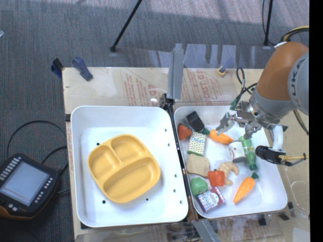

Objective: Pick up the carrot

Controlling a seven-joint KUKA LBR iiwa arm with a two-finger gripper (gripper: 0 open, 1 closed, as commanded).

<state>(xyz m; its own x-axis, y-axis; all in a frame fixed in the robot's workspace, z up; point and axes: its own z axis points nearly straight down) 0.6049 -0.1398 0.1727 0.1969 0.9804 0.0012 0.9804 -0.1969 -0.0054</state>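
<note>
An orange carrot point(244, 189) with a green top lies near the front right of the right bin point(275, 195). A second, smaller orange carrot-like piece point(220, 136) lies at the bin's middle back. My gripper point(237, 126) hangs just above and to the right of that smaller piece, far from the front carrot. Its two fingers point(225, 121) stand apart with nothing between them, so it is open.
The right bin also holds a green bottle point(249, 154), a white can point(235, 150), a bread slice point(198, 165), a red pepper point(216, 178), a green fruit point(198, 185), a pink carton point(210, 199) and a black item point(195, 120). A yellow divided plate point(123, 168) lies in the left bin point(81, 135).
</note>
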